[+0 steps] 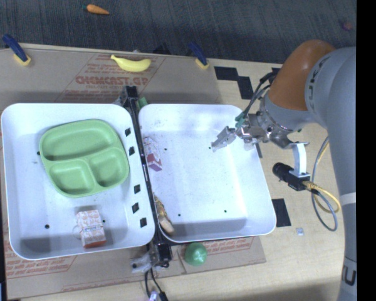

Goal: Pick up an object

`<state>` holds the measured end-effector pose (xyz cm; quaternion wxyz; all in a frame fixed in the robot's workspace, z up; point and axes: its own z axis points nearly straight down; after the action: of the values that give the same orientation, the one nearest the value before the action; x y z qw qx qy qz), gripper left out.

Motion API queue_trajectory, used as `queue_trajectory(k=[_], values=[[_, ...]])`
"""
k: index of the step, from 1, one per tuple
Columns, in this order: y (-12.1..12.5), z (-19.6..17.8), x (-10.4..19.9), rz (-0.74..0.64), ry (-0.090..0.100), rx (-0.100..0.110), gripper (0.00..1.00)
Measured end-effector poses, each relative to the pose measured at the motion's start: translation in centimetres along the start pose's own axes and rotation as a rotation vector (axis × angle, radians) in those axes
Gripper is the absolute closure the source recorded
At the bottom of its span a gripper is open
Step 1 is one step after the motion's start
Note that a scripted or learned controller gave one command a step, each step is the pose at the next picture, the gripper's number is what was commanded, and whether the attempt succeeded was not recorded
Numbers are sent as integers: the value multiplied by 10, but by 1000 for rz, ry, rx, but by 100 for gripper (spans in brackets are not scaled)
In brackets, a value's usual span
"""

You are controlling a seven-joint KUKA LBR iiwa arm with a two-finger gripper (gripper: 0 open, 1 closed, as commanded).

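The arm [313, 86] reaches in from the right, its orange band above the wrist, and the hand [220, 139] hangs over the upper right part of the right bin [250, 193]. Its fingers [225, 135] point left and lie close together, with nothing seen between them.

At the right bin's left wall lies a small red and white packet [151, 153], and a tan object [163, 219] rests at the lower left rim, near the divide between the bins.

The left bin [15, 168] holds a green tray [83, 156] with three compartments, lying in the upper half. Below it, near the front wall, sits a small box [90, 227] with red and white print, apart from the tray.

On the counter [288, 256], a banana [131, 62] lies on the cardboard [175, 80] behind the bins, and a green ball [196, 254] sits just in front of the right bin. Blue clamps [16, 49] grip the cardboard's far edge. A small orange object [98, 9] lies on the floor [175, 11] beyond.
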<state>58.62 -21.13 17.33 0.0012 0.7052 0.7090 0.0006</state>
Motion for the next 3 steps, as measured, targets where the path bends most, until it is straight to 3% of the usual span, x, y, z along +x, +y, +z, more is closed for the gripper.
queue_trajectory(k=[1,2,3], values=[[5,-65,0,0,1,3,0],[52,49,1,-2,2,7,0],[-69,22,0,1,1,6,0]])
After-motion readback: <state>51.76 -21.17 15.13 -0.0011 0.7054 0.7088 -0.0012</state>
